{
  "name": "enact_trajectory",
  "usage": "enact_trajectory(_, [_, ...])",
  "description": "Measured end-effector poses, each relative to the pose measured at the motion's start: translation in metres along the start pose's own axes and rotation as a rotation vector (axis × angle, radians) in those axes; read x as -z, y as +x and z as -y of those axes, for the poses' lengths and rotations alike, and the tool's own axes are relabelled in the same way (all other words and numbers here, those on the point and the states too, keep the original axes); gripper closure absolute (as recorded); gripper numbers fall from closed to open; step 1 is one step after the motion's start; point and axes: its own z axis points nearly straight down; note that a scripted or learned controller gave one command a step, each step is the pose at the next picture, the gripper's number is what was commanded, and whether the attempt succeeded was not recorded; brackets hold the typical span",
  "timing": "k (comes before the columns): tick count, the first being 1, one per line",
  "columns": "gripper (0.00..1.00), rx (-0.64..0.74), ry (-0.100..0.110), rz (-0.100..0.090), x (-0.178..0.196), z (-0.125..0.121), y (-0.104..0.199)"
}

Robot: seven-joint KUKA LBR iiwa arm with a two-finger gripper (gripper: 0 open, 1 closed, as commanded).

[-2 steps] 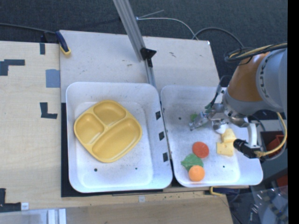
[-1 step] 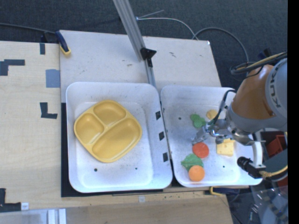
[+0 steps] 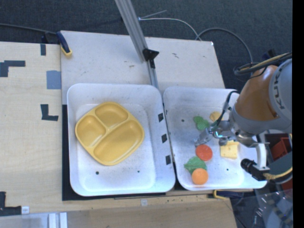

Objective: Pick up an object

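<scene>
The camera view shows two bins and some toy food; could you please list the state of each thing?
Yellow divided plate: lying flat in the left bin.
Red tomato: resting in the right bin, just below the gripper.
Orange fruit: near the front wall.
Green leaf: touching the orange fruit.
Yellow cheese block: lying beside the arm.
Gripper: lowered over the bin, holding nothing visible.

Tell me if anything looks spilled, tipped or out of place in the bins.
Nothing stands out. The yellow plate lies flat in the left bin; the toy foods sit loose in the right bin, near the gripper.
</scene>
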Motion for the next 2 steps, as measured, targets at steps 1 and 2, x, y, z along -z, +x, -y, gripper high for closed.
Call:
enact_trajectory(1, [0.00, 0.000, 0.000, 0.000, 0.000, 0.000, 0.000])
enact_trajectory(2, [0.00, 0.006, -0.005, 0.001, -0.043, -0.068, 0.047])
